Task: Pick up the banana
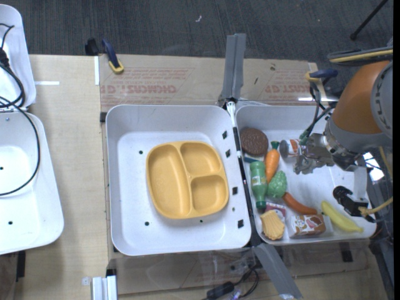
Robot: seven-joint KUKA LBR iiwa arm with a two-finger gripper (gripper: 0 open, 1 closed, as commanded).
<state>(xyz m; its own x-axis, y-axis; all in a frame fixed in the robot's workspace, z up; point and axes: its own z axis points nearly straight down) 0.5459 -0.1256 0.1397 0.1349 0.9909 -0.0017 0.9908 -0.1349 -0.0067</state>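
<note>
Two bins: the left bin (pixel 119 186) holds a yellow tray (pixel 187 179); the right bin (pixel 312 112) holds toy food, with the banana (pixel 340 217) in its near right corner. Whether the gripper (pixel 304 161) is open, I cannot tell.

grey arm (pixel 365 130) with orange band, black cables.

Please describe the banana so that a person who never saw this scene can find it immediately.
Look in the right white bin, on the side where the grey and orange arm enters. The banana lies in its near right corner, right of a snack packet. It is the only plain yellow, curved item there.
</note>
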